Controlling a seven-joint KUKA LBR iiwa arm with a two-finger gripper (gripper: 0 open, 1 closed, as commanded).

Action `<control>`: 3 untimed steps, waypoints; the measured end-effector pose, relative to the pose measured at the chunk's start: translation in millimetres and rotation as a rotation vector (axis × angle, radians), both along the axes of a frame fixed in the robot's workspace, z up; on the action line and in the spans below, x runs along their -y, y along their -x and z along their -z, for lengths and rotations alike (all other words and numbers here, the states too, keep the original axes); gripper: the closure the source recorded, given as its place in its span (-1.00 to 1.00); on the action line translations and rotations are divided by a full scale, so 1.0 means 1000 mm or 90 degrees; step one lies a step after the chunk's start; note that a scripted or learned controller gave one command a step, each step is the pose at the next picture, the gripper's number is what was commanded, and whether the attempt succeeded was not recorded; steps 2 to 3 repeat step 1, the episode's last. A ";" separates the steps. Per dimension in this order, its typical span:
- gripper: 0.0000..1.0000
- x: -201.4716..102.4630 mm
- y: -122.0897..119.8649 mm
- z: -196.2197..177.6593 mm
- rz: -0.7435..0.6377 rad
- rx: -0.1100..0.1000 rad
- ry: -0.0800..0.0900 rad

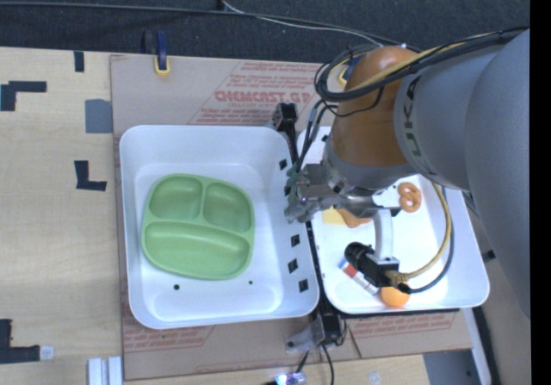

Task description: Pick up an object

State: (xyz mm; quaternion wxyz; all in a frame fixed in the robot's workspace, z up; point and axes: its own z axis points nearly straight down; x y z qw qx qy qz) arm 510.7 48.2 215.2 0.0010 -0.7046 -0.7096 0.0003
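1. Light is even and fairly bright over the left bin [133, 202], its white washing out slightly.
2. The green plate [200, 226] inside it casts soft shadow.
3. Right of that bin, the arm [482, 108] looms slightly blurred.

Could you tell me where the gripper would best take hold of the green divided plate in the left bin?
Probably by its rim. The green divided plate lies flat in the left bin, so only its raised edge offers something to pinch. Come straight down over the right edge, nearest the arm, one finger inside a compartment and one outside.
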 end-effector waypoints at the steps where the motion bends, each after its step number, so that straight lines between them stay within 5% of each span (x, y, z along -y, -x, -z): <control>1: 1.00 -0.055 0.002 0.003 -0.001 -0.001 0.000; 3: 1.00 -0.055 0.002 0.003 -0.001 -0.001 0.000</control>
